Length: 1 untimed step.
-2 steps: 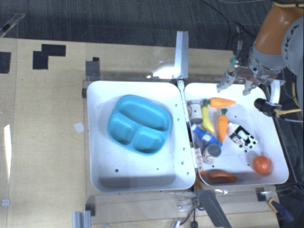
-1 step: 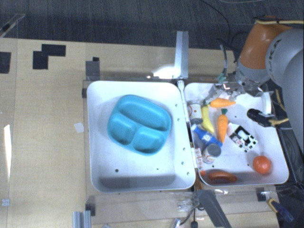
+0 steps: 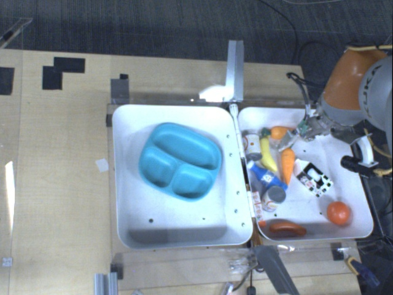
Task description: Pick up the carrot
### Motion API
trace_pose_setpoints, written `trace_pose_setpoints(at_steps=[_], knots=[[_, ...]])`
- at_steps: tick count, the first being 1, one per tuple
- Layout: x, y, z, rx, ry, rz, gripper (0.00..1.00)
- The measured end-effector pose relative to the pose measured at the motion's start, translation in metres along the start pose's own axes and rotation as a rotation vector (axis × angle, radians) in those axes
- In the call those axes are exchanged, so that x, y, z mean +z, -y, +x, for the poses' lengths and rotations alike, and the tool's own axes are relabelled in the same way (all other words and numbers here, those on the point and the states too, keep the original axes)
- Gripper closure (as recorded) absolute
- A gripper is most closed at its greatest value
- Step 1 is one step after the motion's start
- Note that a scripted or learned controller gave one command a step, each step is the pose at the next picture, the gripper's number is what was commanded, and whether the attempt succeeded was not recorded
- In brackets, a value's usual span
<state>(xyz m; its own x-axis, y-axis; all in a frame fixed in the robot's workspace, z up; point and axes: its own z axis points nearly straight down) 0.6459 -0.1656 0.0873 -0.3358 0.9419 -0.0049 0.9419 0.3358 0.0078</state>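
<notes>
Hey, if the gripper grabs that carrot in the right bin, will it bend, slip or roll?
The carrot looks like a smooth moulded toy, so it will probably stay stiff. Its tapered, rounded shape may let it slide out of a pinch or roll. It lies close beside the banana, which may get nudged too.

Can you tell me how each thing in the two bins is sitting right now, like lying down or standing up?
Blue three-part plastic plate: flat, right way up, in the left white bin.
Orange carrot: lying down in the right white bin, not lifted.
Yellow banana: lying beside the carrot.
Round orange-red tomato: resting apart, near the front.
Red sausage-shaped thing: lying along the front wall.
Gripper: low over the carrot's top end.
</notes>
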Motion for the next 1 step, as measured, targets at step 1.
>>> trace_pose_setpoints(at_steps=[1], knots=[[-0.0102,-0.0038,0.0012,-0.003,-0.001,-0.005,1.0]])
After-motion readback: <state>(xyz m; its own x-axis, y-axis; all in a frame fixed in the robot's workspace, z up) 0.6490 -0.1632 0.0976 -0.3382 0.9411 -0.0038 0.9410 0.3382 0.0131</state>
